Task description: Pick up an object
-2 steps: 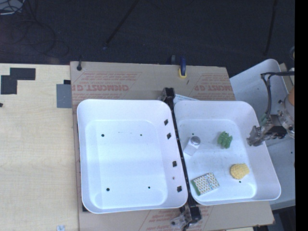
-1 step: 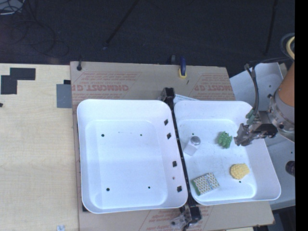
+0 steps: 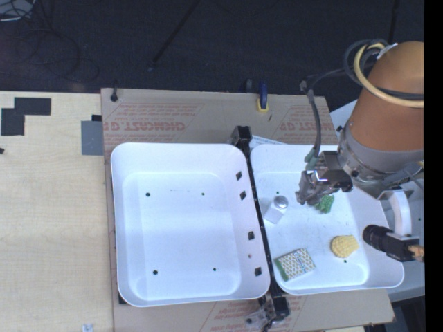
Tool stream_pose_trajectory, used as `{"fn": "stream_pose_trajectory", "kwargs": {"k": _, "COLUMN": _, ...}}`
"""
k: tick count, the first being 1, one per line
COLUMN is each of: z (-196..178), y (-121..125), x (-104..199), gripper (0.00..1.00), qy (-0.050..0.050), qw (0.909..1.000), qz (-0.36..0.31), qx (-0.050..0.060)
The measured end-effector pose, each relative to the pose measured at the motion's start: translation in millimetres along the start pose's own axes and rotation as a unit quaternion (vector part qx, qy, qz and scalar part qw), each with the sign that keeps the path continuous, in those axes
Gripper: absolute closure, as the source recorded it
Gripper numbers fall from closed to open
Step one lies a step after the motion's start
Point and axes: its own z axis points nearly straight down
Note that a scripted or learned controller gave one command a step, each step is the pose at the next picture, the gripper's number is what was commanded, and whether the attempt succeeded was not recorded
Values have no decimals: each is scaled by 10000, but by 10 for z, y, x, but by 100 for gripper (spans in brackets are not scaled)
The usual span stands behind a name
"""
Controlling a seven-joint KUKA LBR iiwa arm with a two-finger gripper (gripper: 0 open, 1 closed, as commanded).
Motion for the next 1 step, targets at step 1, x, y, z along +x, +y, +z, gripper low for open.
{"fn": "stream_pose_trajectory", "kwargs": {"k": 1, "z": -91, "y": -4, "x": -49, "gripper": 100, "qy": -11, "qw": 10000, "qz": 34, "qx": 17}}
